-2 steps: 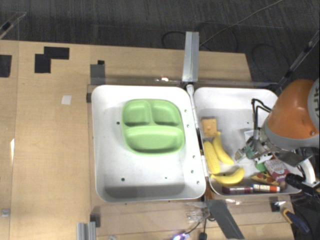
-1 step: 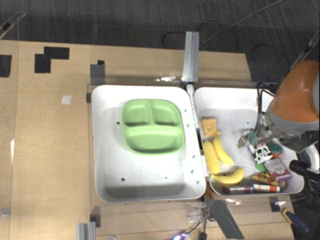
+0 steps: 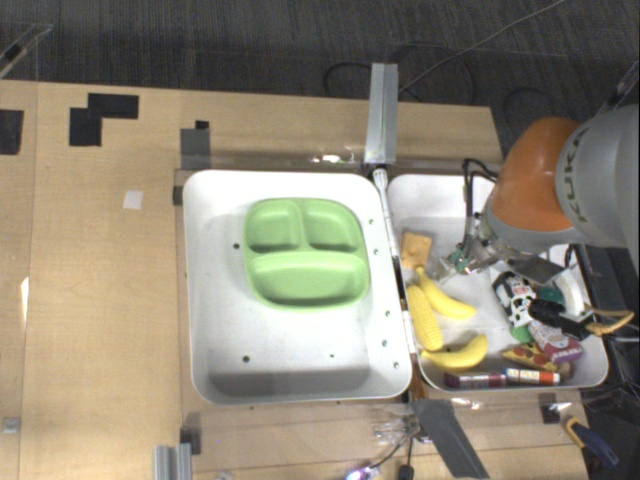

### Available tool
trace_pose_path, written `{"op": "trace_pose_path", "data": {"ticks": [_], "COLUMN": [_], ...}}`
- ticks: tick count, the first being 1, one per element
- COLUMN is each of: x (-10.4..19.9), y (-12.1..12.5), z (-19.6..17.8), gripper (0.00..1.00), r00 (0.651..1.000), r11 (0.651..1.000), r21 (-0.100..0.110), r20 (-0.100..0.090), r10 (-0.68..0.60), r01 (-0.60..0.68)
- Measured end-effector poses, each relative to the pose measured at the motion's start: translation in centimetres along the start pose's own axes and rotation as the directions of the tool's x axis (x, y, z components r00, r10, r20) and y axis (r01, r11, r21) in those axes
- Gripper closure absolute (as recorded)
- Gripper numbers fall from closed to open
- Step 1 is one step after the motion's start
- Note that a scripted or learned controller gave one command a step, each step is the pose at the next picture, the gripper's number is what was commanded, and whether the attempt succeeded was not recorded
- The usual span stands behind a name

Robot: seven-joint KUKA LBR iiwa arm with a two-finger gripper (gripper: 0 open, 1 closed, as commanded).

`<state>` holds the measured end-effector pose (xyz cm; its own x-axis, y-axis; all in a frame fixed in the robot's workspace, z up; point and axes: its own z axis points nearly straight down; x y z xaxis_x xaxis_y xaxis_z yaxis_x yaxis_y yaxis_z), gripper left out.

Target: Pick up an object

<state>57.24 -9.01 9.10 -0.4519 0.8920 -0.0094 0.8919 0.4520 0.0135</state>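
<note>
The gripper (image 3: pixel 466 258) hangs low over the right bin (image 3: pixel 440 200), under the grey arm (image 3: pixel 600 173) with its orange band (image 3: pixel 530 188), which comes in from the right edge of the view; from this angle the tip is a small dark and green cluster, and whether it is apart or together cannot be told. Nothing can be seen clamped in it. Just left of the tip lies a small tan cracker-like piece (image 3: pixel 416 247) against the bin's left wall. Below and a little left of the tip lies a banana (image 3: pixel 447 301), and beside that, further left, an ear of corn (image 3: pixel 424 318) lying lengthwise along the wall. Lower still a second banana (image 3: pixel 462 350) curves across the bin floor. To the lower right of the tip sits a black and white toy (image 3: pixel 515 298), and past it a jumble of small items whose kinds are hard to make out. Near the bin's front edge, well below the tip, lie a dark marker (image 3: pixel 476 379) and a red marker (image 3: pixel 532 375), end to end. Well to the left of the gripper, across the dividing wall, the left bin (image 3: pixel 215 298) holds a green divided tray (image 3: pixel 304 250) lying flat, apart from the bin's walls.
</note>
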Motion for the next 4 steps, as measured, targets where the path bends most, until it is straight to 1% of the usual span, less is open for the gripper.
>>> {"op": "trace_pose_path", "data": {"ticks": [1,2,3,4], "x": [-4.1,-7.6,-7.5,-4.2], "y": [-5.1,-3.9,-3.5,1.9], "z": [-0.1,0.1,-1.0,-5.4], "gripper": [0.0,0.0,1.0,1.0], "r00": [0.991,0.99,0.992,0.983], "r11": [0.991,0.991,0.992,0.983], "r21": [-0.002,-0.004,-0.01,0.011], "r20": [0.003,-0.024,-0.022,-0.005], "r10": [-0.137,0.137,0.127,0.185], "r01": [0.137,-0.137,-0.127,-0.185]}}
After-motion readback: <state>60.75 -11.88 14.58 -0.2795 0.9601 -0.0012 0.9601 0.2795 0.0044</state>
